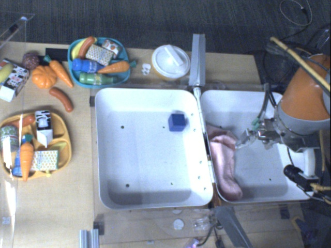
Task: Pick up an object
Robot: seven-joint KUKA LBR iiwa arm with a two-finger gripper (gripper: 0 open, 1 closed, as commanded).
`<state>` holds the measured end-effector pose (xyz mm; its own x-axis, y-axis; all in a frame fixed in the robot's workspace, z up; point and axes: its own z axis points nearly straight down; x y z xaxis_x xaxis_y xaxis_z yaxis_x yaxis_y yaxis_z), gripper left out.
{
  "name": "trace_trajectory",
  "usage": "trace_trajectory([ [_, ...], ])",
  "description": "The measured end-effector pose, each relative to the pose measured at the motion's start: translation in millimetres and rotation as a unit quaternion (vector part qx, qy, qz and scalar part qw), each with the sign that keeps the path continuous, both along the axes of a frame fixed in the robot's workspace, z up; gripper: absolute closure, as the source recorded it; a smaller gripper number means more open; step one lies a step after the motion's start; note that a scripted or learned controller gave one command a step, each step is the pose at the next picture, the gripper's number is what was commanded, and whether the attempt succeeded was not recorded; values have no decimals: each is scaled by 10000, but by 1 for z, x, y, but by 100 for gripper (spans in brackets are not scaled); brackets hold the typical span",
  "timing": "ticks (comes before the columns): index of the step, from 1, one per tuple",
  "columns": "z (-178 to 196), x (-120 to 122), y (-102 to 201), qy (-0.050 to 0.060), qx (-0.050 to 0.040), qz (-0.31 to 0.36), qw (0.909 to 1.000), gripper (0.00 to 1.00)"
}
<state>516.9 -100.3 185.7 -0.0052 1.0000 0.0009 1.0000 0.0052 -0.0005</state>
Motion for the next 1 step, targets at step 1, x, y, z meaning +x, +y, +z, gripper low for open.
trace_trajectory([
  [1, 66, 35, 42, -25, -3, 509, 9987, 0],
])
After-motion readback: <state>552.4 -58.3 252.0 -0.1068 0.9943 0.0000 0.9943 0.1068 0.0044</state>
